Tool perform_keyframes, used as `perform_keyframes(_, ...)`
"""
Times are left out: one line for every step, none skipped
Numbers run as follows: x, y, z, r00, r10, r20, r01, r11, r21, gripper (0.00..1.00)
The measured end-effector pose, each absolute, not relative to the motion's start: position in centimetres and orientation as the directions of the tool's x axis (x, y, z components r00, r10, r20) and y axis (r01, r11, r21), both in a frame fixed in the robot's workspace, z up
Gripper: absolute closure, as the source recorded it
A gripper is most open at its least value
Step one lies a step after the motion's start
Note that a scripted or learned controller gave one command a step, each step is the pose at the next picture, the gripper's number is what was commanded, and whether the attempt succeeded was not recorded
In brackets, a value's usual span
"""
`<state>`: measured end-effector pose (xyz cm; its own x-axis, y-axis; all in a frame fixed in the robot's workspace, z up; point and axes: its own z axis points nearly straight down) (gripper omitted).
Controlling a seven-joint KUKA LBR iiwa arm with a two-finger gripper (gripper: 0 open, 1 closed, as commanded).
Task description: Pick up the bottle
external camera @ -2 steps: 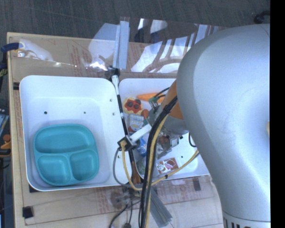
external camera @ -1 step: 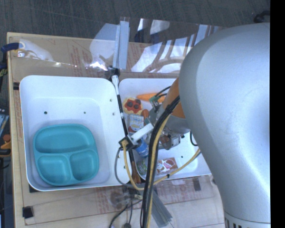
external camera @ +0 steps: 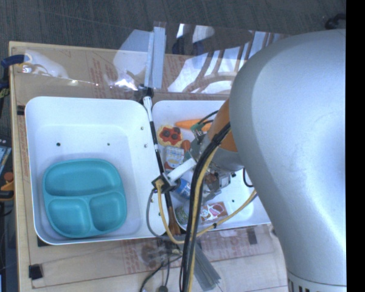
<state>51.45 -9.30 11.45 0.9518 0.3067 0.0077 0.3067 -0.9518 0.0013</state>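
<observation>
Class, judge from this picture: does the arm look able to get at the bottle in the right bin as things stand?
Probably yes: the arm already hangs over the right bin, close above the bottle, though cables and clutter crowd it.

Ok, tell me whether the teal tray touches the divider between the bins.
Apart. The camera view shows bare white bin floor between the teal tray and the divider.

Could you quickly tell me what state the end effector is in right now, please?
End effector: down in the right bin among the items; whether it is open, closed or holding anything cannot be told.
</observation>
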Motion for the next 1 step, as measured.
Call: perform_keyframes(50.8,0.73,15.42,0.923,0.385,0.012,0.385,-0.922,-0.034,0.0)
